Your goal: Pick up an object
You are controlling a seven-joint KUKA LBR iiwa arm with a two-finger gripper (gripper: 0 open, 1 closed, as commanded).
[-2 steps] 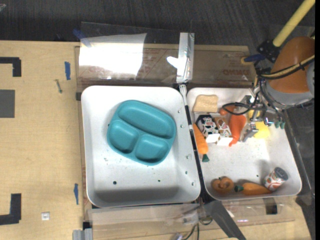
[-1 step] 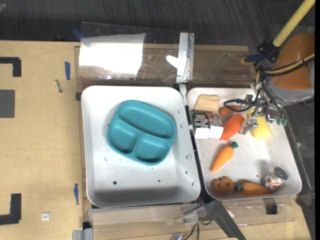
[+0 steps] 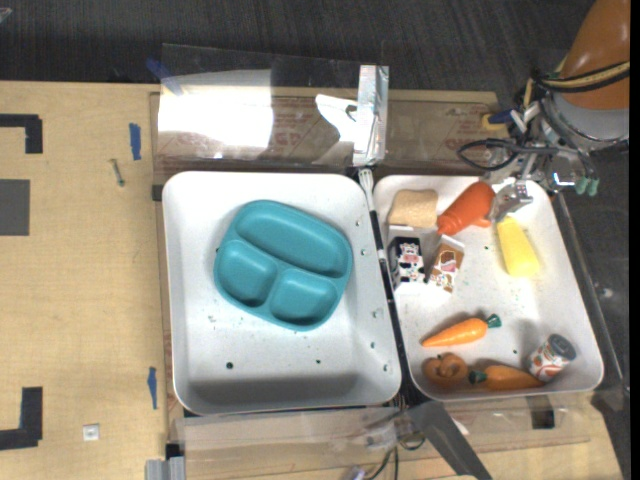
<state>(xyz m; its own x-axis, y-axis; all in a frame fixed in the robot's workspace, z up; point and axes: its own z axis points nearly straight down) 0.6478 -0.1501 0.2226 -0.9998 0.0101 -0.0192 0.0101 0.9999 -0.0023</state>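
Observation:
My gripper (image 3: 517,196) hangs over the far right part of the right bin (image 3: 580,308). It sits just right of an orange bottle-shaped toy (image 3: 466,209) and just above a yellow block (image 3: 518,247). I see nothing held in it. The same bin holds a tan bread-like block (image 3: 413,208), a small cow-print carton (image 3: 407,259), a small brown-and-white box (image 3: 447,267), a carrot (image 3: 459,332), a second carrot (image 3: 507,376), a round orange fruit (image 3: 444,368) and a small can (image 3: 552,358).
The left bin (image 3: 190,348) holds a teal divided plate (image 3: 284,262). The grey arm with its orange band (image 3: 600,38) and loose cables (image 3: 500,148) comes in from the upper right. A clear plastic panel (image 3: 270,108) stands behind the bins.

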